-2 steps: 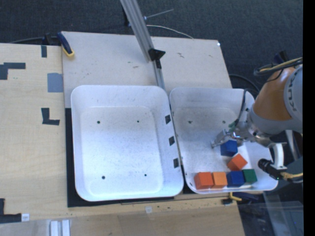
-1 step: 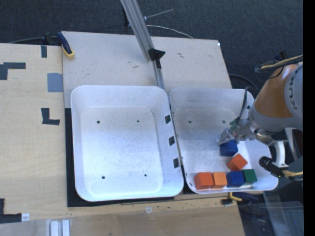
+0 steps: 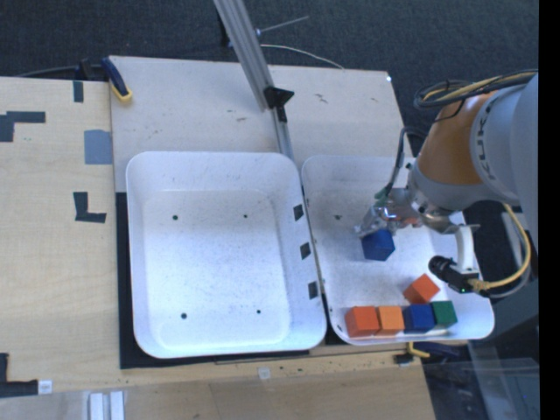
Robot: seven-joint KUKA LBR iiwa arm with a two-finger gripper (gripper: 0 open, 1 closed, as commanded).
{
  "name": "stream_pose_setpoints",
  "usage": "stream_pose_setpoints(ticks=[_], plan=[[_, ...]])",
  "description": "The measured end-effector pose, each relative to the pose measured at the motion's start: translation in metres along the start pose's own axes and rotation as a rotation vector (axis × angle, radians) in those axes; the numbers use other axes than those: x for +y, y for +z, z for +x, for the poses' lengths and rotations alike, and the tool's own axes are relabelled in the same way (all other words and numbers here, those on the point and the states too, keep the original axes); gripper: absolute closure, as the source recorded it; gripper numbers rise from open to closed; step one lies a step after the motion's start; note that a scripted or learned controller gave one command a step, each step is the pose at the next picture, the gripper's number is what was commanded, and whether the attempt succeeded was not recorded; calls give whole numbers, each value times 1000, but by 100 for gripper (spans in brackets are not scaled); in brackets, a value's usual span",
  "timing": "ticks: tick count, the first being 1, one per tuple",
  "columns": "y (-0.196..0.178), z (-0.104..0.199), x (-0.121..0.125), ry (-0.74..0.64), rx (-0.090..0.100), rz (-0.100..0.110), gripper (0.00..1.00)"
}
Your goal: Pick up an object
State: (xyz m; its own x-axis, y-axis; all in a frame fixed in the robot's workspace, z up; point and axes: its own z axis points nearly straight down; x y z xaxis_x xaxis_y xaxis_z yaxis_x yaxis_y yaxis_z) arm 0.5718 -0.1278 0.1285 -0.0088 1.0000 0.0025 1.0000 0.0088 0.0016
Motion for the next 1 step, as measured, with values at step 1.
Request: stream_pose_setpoints(ticks=[1], plan=[[-66, 88, 30, -1, 1, -3, 100]])
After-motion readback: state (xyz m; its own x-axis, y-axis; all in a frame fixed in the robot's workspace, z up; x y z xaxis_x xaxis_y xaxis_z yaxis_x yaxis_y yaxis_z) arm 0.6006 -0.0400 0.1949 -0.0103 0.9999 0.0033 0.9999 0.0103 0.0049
